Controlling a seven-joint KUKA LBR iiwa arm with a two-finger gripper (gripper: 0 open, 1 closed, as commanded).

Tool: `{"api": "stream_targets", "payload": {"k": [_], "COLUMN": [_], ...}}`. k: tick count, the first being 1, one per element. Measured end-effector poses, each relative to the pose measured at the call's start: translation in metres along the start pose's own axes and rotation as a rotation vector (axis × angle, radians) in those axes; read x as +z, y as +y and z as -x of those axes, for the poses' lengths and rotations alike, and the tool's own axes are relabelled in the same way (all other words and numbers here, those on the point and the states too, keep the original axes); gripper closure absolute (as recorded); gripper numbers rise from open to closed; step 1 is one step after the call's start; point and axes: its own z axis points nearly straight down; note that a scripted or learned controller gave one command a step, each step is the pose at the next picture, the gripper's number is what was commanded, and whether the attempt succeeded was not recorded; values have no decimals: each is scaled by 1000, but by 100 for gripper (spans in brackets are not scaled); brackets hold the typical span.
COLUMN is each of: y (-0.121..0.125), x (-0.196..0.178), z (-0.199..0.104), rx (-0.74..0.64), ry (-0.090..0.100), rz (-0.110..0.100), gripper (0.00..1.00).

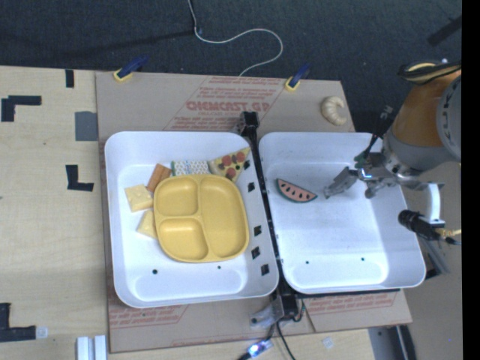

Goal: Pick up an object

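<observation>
White plastic lies under your gripper (352, 185), which hangs over the right bin (337, 272) with its two fingers spread wide and nothing between them; the watermelon slice (295, 191) lies just to the gripper's left on the bin floor, apart from the fingertips; farther left, in the left bin (127, 276), you have a yellow divided plate (201, 217) with small toy foods (154, 190) tucked around its far and left edges.
</observation>
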Motion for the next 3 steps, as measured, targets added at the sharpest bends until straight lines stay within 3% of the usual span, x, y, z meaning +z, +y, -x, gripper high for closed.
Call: {"api": "stream_targets", "payload": {"k": [1,2,3], "y": [-1,0,1], "x": [54,41,-9], "z": [-1,-2,7], "rx": [0,-1,1], "ry": [1,2,1], "rz": [-3,0,5], "gripper": [0,100,100]}}
